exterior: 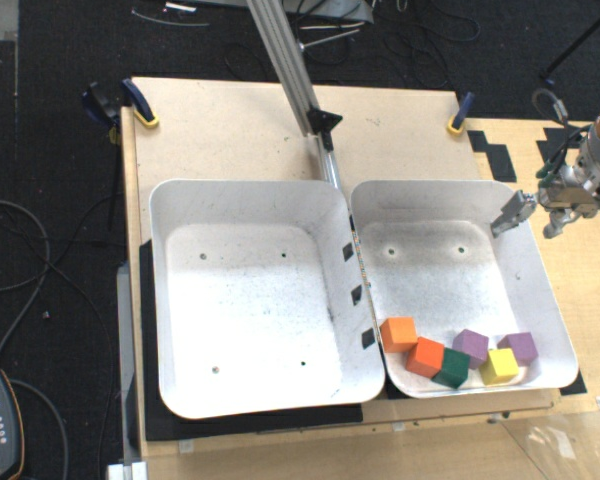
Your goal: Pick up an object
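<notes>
Several small cubes lie bunched at the near end of the right bin (430, 193): a light orange cube (399, 332), a red-orange cube (426, 355), a green cube (451, 368), a yellow cube (499, 365) and two purple cubes (470, 345) (521, 347). My gripper (533, 220) hangs over the right bin's far right rim, well away from the cubes. Its two fingers are spread apart, open, with nothing between them.
The left bin (165, 208) sits beside the right one, sharing a middle ridge. A slanted metal post (290, 58) rises behind the bins. Clamps (140, 103) (460, 113) grip the board's far corners. Bare bench lies beyond the bins.
</notes>
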{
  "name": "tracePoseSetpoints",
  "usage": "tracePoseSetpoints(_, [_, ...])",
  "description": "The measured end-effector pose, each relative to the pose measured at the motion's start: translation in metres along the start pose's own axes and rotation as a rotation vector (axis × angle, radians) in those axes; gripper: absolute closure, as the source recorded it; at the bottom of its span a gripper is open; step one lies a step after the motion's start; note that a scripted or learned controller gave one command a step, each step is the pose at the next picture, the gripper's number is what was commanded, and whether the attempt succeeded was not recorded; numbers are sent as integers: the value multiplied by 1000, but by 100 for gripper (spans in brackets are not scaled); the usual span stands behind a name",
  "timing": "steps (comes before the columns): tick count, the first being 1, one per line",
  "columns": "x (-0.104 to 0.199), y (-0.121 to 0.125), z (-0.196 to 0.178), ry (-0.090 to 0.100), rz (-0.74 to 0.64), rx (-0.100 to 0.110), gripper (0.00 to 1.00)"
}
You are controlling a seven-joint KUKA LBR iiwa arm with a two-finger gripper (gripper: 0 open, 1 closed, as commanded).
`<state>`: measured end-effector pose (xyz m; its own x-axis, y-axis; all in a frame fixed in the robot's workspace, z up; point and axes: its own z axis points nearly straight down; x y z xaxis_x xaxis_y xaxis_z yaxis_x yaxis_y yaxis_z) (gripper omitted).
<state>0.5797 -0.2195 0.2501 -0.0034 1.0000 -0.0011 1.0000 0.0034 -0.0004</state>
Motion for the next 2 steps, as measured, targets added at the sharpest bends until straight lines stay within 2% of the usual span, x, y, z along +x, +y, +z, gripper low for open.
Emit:
tracePoseSetpoints(1, [0, 0, 0, 0, 0, 0, 0])
tracePoseSetpoints(2, [62, -70, 128, 6, 4, 10, 0])
